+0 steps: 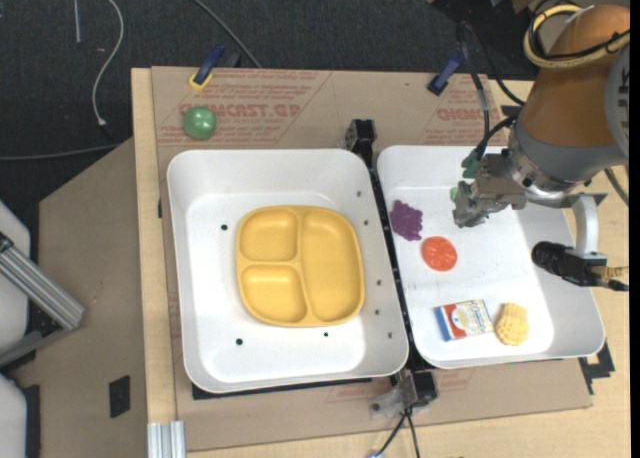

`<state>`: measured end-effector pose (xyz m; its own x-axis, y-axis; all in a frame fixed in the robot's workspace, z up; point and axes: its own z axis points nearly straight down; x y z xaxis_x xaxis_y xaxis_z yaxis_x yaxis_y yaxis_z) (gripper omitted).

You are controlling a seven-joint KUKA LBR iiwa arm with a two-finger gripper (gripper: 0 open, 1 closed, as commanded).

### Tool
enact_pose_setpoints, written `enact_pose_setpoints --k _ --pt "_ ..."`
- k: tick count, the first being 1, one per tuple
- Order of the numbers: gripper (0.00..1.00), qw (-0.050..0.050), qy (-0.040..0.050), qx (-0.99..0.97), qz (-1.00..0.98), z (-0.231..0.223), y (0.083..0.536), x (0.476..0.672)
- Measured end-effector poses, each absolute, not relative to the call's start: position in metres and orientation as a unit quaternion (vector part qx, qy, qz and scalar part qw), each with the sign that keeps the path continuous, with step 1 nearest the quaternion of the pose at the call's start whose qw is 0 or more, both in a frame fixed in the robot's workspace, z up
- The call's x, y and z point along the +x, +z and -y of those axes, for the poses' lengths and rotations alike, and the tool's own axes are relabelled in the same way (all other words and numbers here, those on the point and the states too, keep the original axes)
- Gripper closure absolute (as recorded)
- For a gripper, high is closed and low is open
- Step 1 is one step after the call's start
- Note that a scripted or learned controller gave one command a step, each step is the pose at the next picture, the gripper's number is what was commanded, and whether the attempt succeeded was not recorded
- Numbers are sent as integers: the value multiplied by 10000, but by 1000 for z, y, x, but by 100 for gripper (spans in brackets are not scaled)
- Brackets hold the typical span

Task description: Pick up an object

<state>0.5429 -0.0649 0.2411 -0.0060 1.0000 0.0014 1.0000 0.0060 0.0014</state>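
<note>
We lower the claw, grip unclear to us, squarely over the red tomato, avoiding the purple grapes.

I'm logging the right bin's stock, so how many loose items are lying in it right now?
4. A purple piece near the left wall, an orange-red round one just below it, a small carton toward the front, and a yellow piece beside it. The arm may hide more.

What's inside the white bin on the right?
The right white bin holds a purple toy, a red-orange round piece, a small white carton and a yellow ridged piece. The gripper covers the floor beneath it.
</note>
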Motion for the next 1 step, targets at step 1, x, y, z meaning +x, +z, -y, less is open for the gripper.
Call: enact_pose_setpoints --k 1 --pt "100 0 -14 -7049 7093 16 243 553"
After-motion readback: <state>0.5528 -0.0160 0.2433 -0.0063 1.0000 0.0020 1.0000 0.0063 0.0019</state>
